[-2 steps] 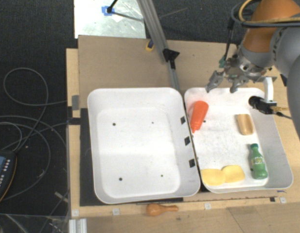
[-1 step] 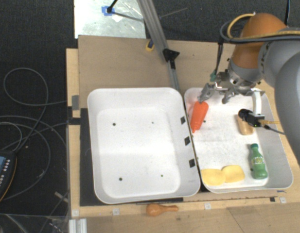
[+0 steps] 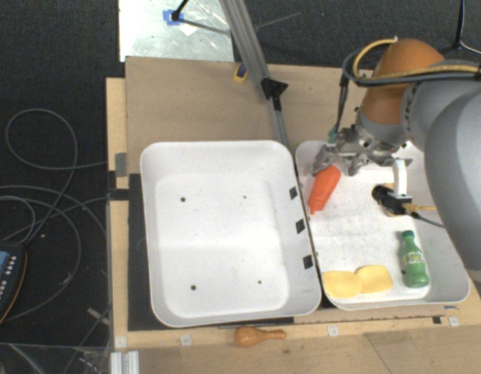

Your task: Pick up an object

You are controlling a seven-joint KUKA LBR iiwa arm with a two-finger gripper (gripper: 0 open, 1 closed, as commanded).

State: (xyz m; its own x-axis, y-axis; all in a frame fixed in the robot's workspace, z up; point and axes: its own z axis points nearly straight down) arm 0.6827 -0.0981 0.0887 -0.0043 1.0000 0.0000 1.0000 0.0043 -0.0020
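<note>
My gripper point(image 3: 336, 160) hangs over the far left corner of the right bin point(image 3: 450, 287). An orange carrot-shaped object point(image 3: 324, 188) lies tilted just below it, its upper end touching the gripper and its lower end by the bin's left wall. Whether it is gripped or only touched is unclear. A green bottle point(image 3: 412, 259) stands near the bin's front right. Two yellow pieces point(image 3: 358, 281) lie side by side at the front of the same bin.
The left bin point(image 3: 158, 170) sits beside the right one, joined by black clips point(image 3: 300, 226). A small tan pear-shaped object point(image 3: 259, 335) lies on the bench in front of the bins. A grey pole point(image 3: 252, 45) slants in from the top.
</note>
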